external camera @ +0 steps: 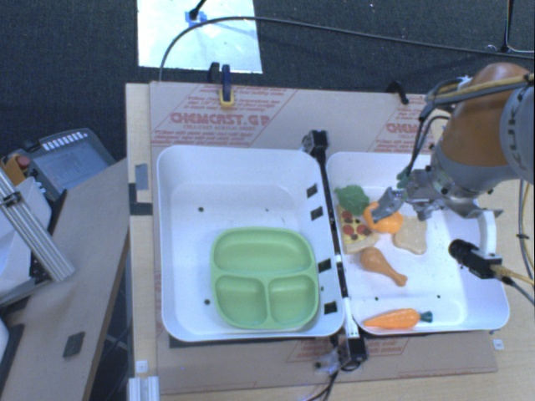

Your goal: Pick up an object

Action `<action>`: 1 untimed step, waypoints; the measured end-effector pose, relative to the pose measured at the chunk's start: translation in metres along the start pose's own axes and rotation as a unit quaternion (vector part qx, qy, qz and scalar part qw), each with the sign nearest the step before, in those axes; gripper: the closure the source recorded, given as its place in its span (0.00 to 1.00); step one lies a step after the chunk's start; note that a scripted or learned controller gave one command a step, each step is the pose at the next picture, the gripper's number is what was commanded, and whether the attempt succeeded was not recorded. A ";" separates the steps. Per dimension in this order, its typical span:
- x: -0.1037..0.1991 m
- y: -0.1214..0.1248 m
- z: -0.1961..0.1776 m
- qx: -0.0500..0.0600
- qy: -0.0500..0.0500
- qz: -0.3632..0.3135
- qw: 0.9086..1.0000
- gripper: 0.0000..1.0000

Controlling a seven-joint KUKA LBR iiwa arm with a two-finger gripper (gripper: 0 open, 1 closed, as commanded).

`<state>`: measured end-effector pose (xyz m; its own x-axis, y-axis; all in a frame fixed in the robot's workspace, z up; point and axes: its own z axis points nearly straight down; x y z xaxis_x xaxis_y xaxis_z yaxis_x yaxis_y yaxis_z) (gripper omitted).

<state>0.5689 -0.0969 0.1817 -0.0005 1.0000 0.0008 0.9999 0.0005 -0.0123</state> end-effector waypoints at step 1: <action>0.000 0.003 -0.007 -0.007 -0.001 -0.001 1.000 0.00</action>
<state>0.5720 -0.0967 0.1889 -0.0029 1.0000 -0.0004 1.0000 0.0029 0.0014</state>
